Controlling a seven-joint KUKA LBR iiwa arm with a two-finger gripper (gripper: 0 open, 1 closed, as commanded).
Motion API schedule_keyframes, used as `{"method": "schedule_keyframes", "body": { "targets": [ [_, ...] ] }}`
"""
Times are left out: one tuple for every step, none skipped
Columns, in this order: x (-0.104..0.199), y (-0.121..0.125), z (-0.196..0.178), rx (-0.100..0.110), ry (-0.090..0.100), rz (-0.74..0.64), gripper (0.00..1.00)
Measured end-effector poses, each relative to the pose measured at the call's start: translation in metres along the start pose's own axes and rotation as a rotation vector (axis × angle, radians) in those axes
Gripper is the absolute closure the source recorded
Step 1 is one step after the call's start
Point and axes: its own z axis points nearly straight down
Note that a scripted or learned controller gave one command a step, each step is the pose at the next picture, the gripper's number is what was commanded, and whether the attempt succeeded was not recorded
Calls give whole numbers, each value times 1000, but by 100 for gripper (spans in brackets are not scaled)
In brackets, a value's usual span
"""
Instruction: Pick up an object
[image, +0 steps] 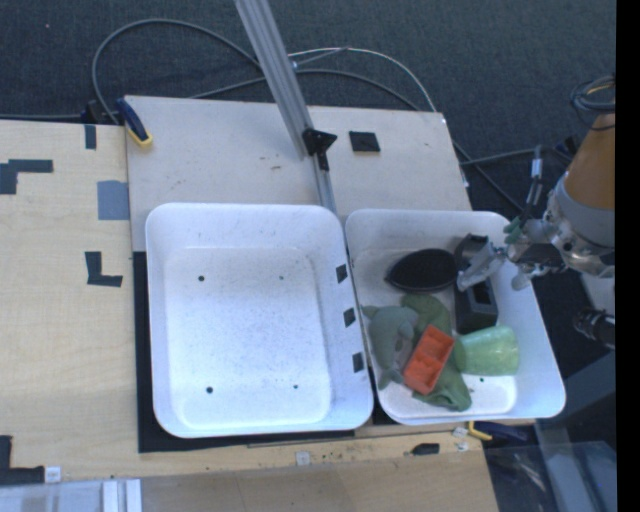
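I see the gripper (480, 265) over the far right part of the right bin (532, 392), just beside the black oval object (422, 268). Whether it is open or closed, I cannot tell. On the near side lies a grey-green cloth (393, 330). An orange block (430, 358) is on it, and a pale green cylinder (488, 352) is to the right of the block.

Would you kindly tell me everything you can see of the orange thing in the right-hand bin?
The orange block is small and roughly rectangular. It looks like hard plastic, with faint ridges across its top. It lies flat but turned at a slant, on a crumpled grey-green cloth towards the front of the right bin. A pale green roll lies right beside it; whether they touch is unclear.
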Motion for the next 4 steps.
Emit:
{"method": "schedule_keyframes", "body": {
  "targets": [
    [60,-22,120,9,2,-3,0],
    [57,-20,106,0,0,0,100],
    [57,-20,96,1,0,0,100],
    [57,-21,87,2,0,0,100]
  ]
}}
